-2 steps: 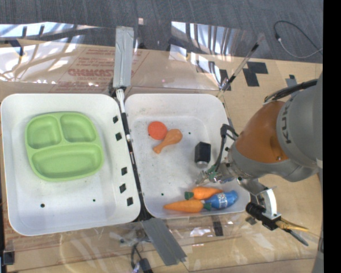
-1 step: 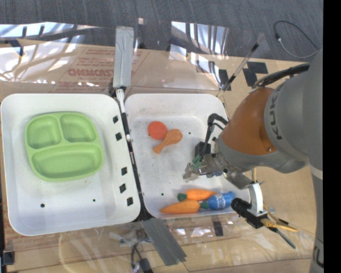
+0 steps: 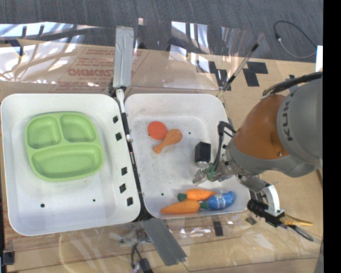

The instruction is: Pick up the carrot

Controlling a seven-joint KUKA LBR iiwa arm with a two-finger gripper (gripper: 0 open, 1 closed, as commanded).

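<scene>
A long orange carrot [image 3: 182, 207] lies along the front wall of the right bin [image 3: 176, 104]. Just behind it rests a shorter orange carrot-like piece [image 3: 200, 195] with a green end. My gripper [image 3: 204, 162] hangs over the right part of that bin, a little behind and to the right of both pieces, with nothing visibly held. Its black tip sits near the bin floor, and the orange-banded wrist [image 3: 261, 135] rises behind it.
A blue toy [image 3: 223, 199] touches the shorter orange piece on its right. A red-orange round piece [image 3: 157, 130] and a tan drumstick [image 3: 168, 140] lie at mid-bin. The left bin [image 3: 17, 203] holds a green divided plate [image 3: 62, 145].
</scene>
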